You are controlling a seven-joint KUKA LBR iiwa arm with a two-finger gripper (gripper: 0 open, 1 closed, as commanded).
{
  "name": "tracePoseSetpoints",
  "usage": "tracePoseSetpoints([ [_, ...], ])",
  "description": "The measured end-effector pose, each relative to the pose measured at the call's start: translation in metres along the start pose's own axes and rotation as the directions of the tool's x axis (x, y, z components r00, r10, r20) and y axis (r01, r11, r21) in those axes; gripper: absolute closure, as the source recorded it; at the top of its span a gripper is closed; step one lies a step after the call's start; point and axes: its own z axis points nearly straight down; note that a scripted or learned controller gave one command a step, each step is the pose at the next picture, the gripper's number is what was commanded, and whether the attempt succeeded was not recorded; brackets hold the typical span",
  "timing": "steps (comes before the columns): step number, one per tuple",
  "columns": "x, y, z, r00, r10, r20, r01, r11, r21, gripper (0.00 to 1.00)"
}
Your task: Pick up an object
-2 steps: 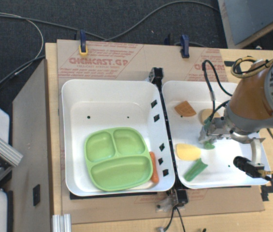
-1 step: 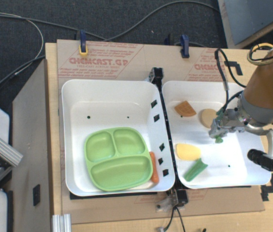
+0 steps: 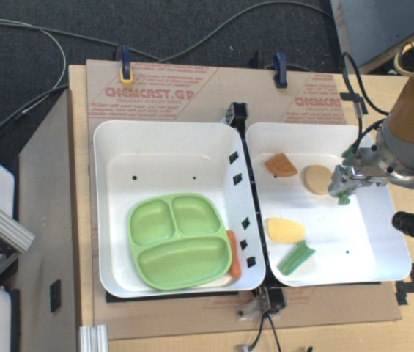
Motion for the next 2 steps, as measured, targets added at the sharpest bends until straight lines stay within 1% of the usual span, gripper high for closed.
tracePoseSetpoints([
  [1, -0.003, 0.009, -0.061, 1.000, 0.000, 0.000, 0.000, 1.000, -0.001, 1.00],
  [2, -0.003, 0.010, -0.076, 1.000, 0.000, -0.001, 0.000, 1.000, 0.004, 1.00],
])
